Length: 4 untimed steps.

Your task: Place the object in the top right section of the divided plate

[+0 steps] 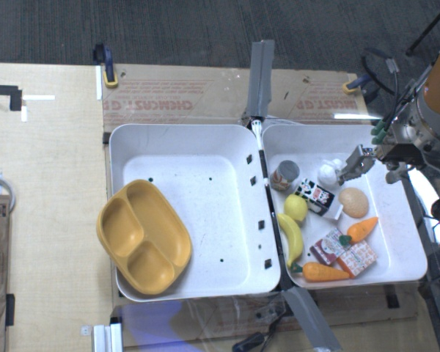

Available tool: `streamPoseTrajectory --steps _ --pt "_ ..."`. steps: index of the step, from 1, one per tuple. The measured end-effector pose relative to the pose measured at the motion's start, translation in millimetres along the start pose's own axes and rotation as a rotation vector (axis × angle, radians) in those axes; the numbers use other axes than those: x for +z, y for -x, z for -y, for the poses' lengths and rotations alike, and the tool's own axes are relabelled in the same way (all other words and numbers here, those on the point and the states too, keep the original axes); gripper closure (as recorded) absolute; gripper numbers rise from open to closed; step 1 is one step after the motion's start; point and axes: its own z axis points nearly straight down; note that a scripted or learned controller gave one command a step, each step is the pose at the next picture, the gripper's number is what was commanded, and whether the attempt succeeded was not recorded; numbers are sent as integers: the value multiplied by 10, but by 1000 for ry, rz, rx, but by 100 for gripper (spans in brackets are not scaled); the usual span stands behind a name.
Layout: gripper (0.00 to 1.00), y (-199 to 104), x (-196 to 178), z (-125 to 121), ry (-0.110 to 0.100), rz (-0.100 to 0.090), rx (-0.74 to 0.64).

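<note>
A yellow divided plate point(143, 237) with three sections lies tilted at the front left of the left bin point(205, 141). My gripper point(354, 166) hangs over the back of the right bin point(414, 270), right beside a small white object point(328, 173) and just above a tan egg-shaped item point(353, 202). I see nothing held in it. Below it the right bin holds a black-and-white carton point(315, 195), a lemon point(295, 207), a banana point(292, 237) and a brown can point(286, 173).
Two carrots point(361, 228) point(324, 272) and two small boxes point(330, 248) point(358, 257) crowd the right bin's front. A grey divider bar point(261, 79) runs between the bins. Cables and a clamp point(356, 85) sit behind the right bin.
</note>
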Motion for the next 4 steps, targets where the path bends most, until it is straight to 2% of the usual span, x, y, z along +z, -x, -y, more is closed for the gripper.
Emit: streamPoseTrajectory --steps 1,2,3,4 --pt "0 -309 -529 7 -1 1 409" --pt "0 -238 -245 -34 -3 2 790" --pt "0 164 -325 -410 -2 1 314" --pt "0 228 -210 -896 -3 1 581"
